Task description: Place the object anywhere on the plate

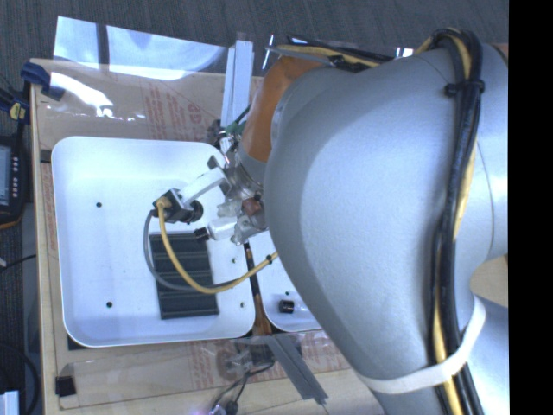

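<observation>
**Inspector:** Claw [235, 211]: located over the right-hand margin of the left bin [86, 258], close to the wall that separates the two bins. It sits just beyond the upper right corner of the dark ribbed plate [186, 284].

**Clerk:** State of the claw?

**Inspector:** Cannot be told. The wrist hardware and the bulk of the grey arm [371, 197] mask it from above. Nothing is seen gripped in it.

**Clerk:** The plate?

**Inspector:** Rectangular, flat on the floor of the left bin, in the lower middle part. Its long side runs toward the near rim. The ribs run along its length.

**Clerk:** And the item to be placed?

**Inspector:** A small dark object [285, 303] lies in the right bin [294, 320], near that bin's left wall and near edge. It is too small to identify further. It is not on the plate, as the bin wall stands between the two. It is also apart from the claw and lower in the view.

**Clerk:** Arm position?

**Inspector:** It enters from the right and covers most of the right bin. The orange band [275, 89] shows at its upper left. Both bins rest on the brown bench [130, 102].
</observation>
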You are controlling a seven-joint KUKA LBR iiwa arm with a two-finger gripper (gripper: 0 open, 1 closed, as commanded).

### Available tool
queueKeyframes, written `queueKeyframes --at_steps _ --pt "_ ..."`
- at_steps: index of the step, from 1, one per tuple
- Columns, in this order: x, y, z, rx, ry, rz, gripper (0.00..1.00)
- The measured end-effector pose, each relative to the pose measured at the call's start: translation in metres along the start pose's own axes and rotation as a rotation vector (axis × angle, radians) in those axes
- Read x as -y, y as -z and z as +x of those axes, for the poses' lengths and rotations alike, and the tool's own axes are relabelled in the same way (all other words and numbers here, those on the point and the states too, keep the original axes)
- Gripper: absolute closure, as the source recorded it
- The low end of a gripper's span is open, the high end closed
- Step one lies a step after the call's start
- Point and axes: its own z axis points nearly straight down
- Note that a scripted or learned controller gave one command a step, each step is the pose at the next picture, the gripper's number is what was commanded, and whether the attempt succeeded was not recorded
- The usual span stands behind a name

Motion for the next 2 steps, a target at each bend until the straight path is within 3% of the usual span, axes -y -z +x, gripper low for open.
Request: queueKeyframes --at_steps 1,2 --pt "-0.047 0.008 0.053 -0.003 -0.071 0.000 1.00" --pt "-0.013 0.006 0.084 -0.005 -0.076 -0.001 1.00"
